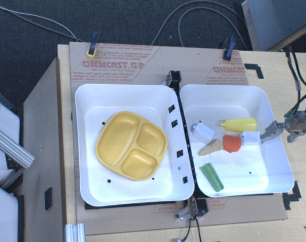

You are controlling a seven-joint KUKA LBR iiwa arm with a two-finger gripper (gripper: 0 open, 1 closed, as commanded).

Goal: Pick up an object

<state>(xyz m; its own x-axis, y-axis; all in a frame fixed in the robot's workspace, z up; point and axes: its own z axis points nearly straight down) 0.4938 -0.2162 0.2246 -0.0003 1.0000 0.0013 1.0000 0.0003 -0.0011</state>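
The right bin [273, 180] holds several small objects. A yellow oblong piece [238, 124] lies near its middle back. Just in front of it sit a red-orange lump [232, 143] and a tan cone [210, 147]. A green stick [212, 177] lies toward the front. A pale clear-white block [202, 131] rests at the left, and a small white and blue piece [249, 137] sits right of the red lump. My gripper [280, 129] hangs at the bin's right rim, to the right of the objects and apart from them.
The left bin [87, 185] carries a yellow divided plate [131, 144]. A black divider with clips [179, 135] runs between the bins. Cables [299, 84] hang by the right edge, and two clamps [94, 43] hold the cardboard at the back.
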